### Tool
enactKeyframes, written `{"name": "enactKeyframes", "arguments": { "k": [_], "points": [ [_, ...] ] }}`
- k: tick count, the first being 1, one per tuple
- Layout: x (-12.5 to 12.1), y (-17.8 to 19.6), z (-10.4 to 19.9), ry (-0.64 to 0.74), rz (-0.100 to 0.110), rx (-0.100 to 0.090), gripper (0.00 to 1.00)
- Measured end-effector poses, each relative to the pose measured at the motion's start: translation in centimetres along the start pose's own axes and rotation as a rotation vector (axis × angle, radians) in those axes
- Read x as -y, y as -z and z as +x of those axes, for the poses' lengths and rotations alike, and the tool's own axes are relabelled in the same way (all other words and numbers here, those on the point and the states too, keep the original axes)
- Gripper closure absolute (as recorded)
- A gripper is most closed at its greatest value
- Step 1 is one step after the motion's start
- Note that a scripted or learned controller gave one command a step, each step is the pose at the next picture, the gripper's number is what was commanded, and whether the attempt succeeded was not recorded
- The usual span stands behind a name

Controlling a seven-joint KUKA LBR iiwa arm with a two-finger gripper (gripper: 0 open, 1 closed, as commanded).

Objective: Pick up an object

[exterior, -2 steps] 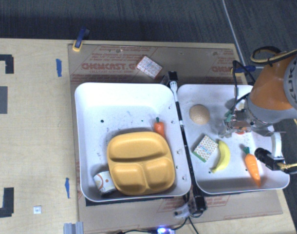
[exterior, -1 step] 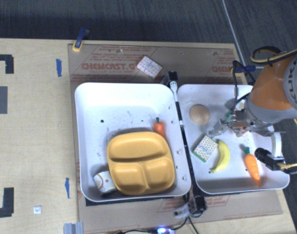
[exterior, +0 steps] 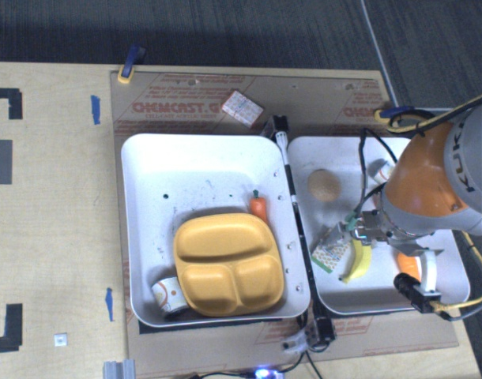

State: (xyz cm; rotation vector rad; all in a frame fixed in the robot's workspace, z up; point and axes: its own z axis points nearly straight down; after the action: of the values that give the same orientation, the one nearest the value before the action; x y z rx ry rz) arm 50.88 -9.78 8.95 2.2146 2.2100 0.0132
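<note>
Camera view looked down on two shallow white bins side by side on a bench. Nearest the viewer in the left bin, a large yellow compartment tray lay face up, filling most of the lower half. Tucked against its near-left corner was a small white cup-like object with an orange mark, tipped on its side. Just beyond the tray's far-right corner, touching or almost touching it, sat a small orange carrot-like toy with a green top.

In the right bin, an orange object lay near the front, partly hidden by the arm's hardware. A banana rested just left of it, and beside the banana, toward the divider, lay a small flat packet with a green print. Farther back, a round tan ball-like thing sat apart from the others near the bin's rear wall.

The arm reached in from the right over this bin, and the gripper hung low just above the banana's upper end. Whether its fingers were spread or pressed together could not be told, nor whether they touched the banana.

Beyond the bins, a small patterned card lay on the cardboard sheet.
</note>
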Motion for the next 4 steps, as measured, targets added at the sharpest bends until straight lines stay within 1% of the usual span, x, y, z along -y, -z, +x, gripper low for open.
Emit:
{"name": "enactKeyframes", "arguments": {
  "k": [1, 2, 3, 4],
  "points": [
    [-0.3, 1.2, 0.1, 0.001, -0.006, -0.002, 1.0],
    [-0.1, 9.6, 8.3, 0.003, 0.014, -0.004, 1.0],
    [2.8, 11.9, 12.4, 0.004, 0.016, -0.005, 1.0],
    [2.8, 11.9, 12.4, 0.003, 0.016, -0.004, 0.0]
  ]
}}
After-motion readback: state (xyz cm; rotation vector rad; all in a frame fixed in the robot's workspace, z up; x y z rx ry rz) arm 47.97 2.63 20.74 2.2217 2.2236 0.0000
